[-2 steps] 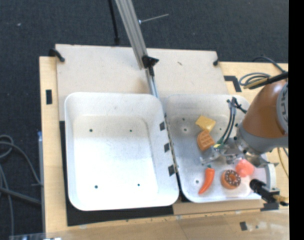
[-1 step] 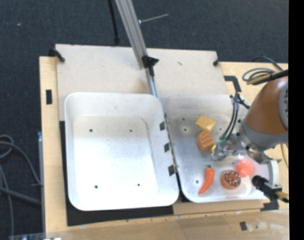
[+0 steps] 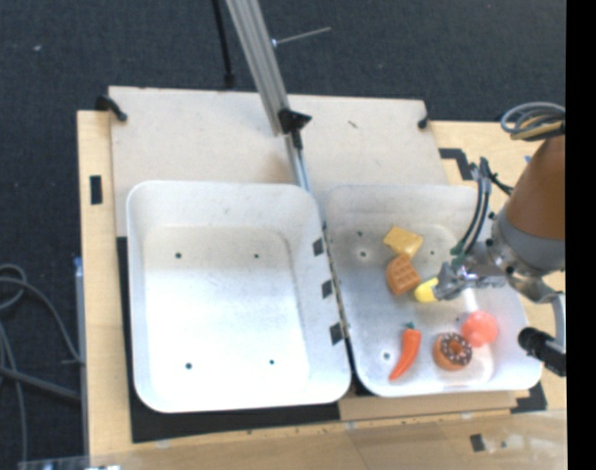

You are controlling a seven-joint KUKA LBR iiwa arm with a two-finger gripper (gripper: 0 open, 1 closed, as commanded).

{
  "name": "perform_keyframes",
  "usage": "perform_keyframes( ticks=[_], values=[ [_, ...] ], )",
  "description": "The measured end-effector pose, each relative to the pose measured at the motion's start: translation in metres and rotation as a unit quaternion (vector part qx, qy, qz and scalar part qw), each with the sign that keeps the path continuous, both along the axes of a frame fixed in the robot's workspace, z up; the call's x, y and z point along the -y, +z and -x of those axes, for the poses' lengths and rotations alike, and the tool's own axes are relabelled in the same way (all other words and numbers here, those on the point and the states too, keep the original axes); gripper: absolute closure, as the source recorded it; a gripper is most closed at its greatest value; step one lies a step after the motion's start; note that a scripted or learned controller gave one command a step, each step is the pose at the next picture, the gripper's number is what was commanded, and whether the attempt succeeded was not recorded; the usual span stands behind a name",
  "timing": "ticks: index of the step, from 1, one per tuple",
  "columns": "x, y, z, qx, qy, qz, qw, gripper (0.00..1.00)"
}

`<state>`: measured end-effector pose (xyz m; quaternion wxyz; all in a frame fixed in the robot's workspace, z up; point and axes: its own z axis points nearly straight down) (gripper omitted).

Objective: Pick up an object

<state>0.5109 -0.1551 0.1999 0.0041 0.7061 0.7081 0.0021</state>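
Pale wooden bench on dark carpet.

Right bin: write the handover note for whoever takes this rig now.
Pincer: low in the right bin, at the small yellow piece; grip state unreadable.
Things, all in the right bin: yellow block, waffle-like piece, orange carrot, chocolate donut, pink piece.
Left bin: nothing to report.
Done: no object visibly lifted.
Left: secure one object and raise it, probably the small yellow piece.
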Motion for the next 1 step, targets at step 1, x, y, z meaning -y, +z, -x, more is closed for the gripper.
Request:
perform_keyframes(
  ticks=[1],
  values=[
    [0.0013, 0.0130, -0.0014, -0.002, 0.000, -0.0007, 1.0000, 1.00]
  ],
)
